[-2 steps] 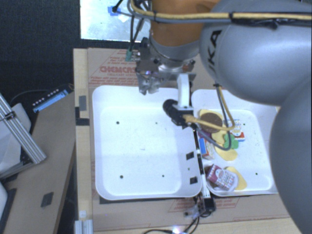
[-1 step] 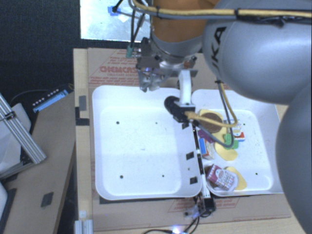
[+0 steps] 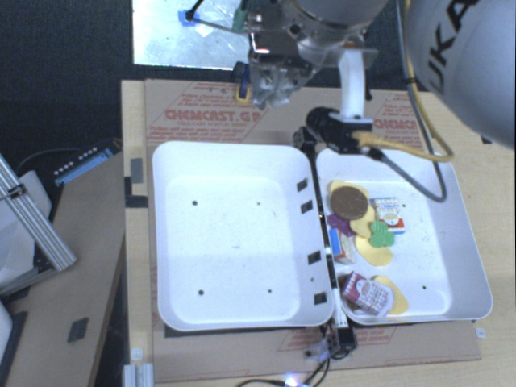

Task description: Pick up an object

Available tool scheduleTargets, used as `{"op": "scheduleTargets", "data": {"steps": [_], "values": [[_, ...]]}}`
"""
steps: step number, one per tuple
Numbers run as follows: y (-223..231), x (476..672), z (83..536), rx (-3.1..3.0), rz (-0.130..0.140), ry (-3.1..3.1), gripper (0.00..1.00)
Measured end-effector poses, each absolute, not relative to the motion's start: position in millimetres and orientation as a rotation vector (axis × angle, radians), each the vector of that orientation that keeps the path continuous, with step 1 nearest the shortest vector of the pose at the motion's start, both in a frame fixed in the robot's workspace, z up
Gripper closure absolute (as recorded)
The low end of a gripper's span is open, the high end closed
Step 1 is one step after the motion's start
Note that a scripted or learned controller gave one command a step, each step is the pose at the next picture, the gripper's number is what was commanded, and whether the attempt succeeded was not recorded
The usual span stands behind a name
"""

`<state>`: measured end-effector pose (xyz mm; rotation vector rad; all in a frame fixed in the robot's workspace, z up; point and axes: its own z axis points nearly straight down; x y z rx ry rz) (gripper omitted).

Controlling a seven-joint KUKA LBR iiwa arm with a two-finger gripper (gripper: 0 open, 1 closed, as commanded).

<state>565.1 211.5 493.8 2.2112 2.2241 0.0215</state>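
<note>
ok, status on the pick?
Gripper up above the bins' far edge, nothing seen in it. Objects bunched in right bin: brown disc, wrapped packet. Nothing over them.

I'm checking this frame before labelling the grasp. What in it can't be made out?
- End effector, camera view: blurred and seen from above, so its finger state can't be read.
- Arm: cut off by the top and right edges.
- Small packet in the right bin: print too small to read.
- Items under the brown disc: partly covered, overlapping in a pile.
</note>
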Motion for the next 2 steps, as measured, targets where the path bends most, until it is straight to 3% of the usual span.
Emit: {"op": "scheduleTargets", "data": {"steps": [1,2], "values": [[234.6,547.3,291.6,2.224,-0.021,2.229,1.0],[226.2,488.2,436.7,2.211,0.023,2.228,1.0]]}}
